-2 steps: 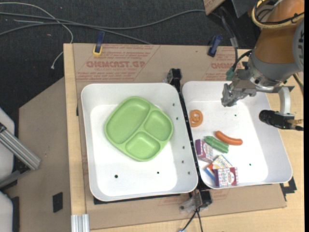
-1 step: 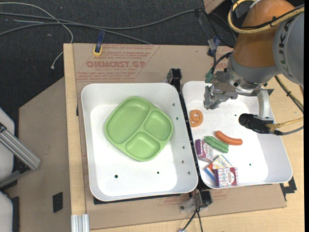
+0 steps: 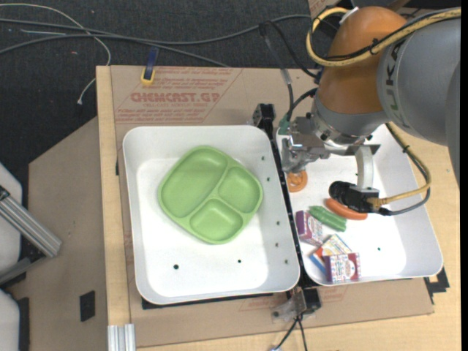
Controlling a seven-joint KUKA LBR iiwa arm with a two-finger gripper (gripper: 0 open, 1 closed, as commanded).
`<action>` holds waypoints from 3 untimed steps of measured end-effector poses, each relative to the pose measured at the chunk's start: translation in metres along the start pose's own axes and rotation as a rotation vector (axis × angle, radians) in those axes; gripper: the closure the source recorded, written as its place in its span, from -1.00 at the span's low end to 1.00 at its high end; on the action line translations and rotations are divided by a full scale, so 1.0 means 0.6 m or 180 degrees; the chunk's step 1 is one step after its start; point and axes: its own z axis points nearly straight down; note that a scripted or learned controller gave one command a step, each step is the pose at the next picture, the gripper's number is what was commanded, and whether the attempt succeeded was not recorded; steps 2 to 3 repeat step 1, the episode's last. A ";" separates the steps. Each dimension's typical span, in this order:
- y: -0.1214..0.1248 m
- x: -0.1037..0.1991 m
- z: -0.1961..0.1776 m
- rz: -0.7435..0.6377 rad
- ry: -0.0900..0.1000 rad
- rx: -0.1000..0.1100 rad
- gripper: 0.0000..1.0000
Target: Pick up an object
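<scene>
Objects that could be picked all lie in the bins, and none of them is lifted, so the task is not yet done as far as I can judge.

Nearest to the camera, in the bin on the view's right side [image 3: 409, 254], there is a red-and-white carton [image 3: 340, 265]. Just behind it lies a purple packet [image 3: 310, 227], close to the wall between the two bins. A green pod-shaped piece [image 3: 327, 218] lies beside the packet, and a long orange piece [image 3: 349, 210] is just behind the green one.

Farther back in the same bin, a small orange round thing [image 3: 296, 181] rests on the floor near the dividing wall. The tool [image 3: 296, 159] hangs directly over it, very close to it. I cannot tell if the tool is spread or pressed together, and I cannot see anything pinched in it. The grey arm [image 3: 409, 64] with its orange band comes in from the right, over the far part of this bin.

The other bin [image 3: 146, 254] carries a green divided plate [image 3: 210, 193], well apart from the tool.

My judgement is that the approach is made and the grasp itself is left. The small orange round thing seems to be the target. The tool must close on it and then rise with it. The thing is small and low, so the grasp could miss.
</scene>
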 end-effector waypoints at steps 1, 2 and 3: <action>-0.018 0.089 -0.014 -0.0002 0.0000 -0.0010 1.00; -0.018 0.089 -0.014 -0.0002 0.0000 -0.0010 1.00; -0.018 0.089 -0.014 -0.0002 0.0000 -0.0010 1.00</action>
